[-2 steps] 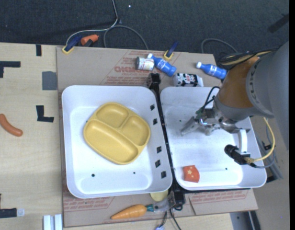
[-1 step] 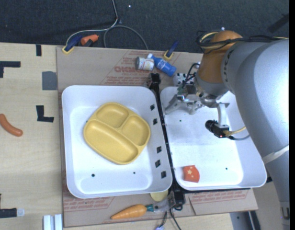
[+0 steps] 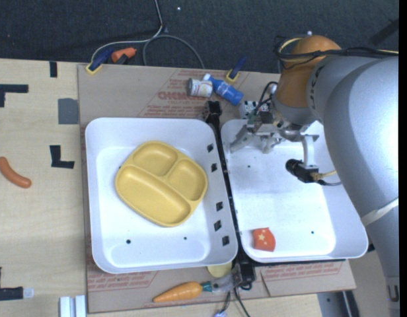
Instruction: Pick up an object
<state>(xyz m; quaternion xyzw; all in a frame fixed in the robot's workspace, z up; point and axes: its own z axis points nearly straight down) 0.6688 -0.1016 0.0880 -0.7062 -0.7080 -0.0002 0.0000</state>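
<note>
The red piece (image 3: 263, 239) lies near the right bin's (image 3: 322, 213) front edge. It appears small, light and rigid; grip across its flat sides. The gripper (image 3: 256, 136) hangs over the bin's rear-left corner; its state cannot be determined.

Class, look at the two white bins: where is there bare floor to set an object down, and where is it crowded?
Right bin: bare middle floor between the claw at the far end and the red piece near the front. Left bin: crowded by the yellow tray; a bare strip lies along the front wall.
</note>
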